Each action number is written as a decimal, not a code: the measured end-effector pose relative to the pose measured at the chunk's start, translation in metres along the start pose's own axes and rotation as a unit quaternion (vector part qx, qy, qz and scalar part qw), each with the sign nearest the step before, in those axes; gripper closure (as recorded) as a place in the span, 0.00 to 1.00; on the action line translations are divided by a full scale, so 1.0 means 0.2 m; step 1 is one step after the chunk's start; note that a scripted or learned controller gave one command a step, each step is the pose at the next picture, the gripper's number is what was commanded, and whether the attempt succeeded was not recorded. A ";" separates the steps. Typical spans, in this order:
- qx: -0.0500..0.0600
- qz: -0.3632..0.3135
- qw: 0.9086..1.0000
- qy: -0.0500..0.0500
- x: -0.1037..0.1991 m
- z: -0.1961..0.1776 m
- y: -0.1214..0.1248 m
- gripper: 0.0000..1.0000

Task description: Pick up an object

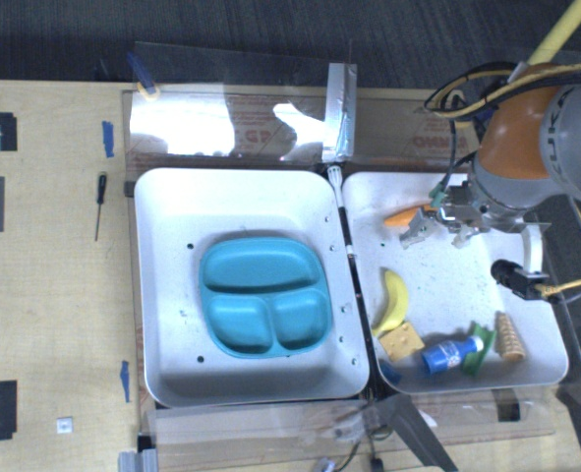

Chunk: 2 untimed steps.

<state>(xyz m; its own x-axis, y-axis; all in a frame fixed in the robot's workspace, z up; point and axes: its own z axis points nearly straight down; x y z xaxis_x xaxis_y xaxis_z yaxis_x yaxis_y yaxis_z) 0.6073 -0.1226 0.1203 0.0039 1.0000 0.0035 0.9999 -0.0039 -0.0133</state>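
- The claw (437, 222) sits at the far end of the right bin (555, 362), and an orange carrot-like piece (405, 217) lies touching its tip on the side facing the left bin (162, 205), long axis pointing back toward the claw.
- Can't tell if the claw is released or clenched, too small and blurry.
- Count: one carrot, one banana (394, 300), one blue bottle (450, 355), one blue divided tray (264, 295), two bins.
- Banana's nearer the camera than the claw, bottle further that way.
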 end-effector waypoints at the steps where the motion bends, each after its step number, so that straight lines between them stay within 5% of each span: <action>1: -0.010 0.012 1.000 -0.002 0.10 0.17 -0.21 0.00; 2: -0.005 0.005 1.000 -0.001 0.12 0.17 0.20 0.00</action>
<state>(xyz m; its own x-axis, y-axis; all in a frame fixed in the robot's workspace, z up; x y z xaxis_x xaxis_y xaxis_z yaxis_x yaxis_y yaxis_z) 0.6473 -0.0990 0.0862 0.0135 0.9999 0.0009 0.9999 -0.0135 -0.0025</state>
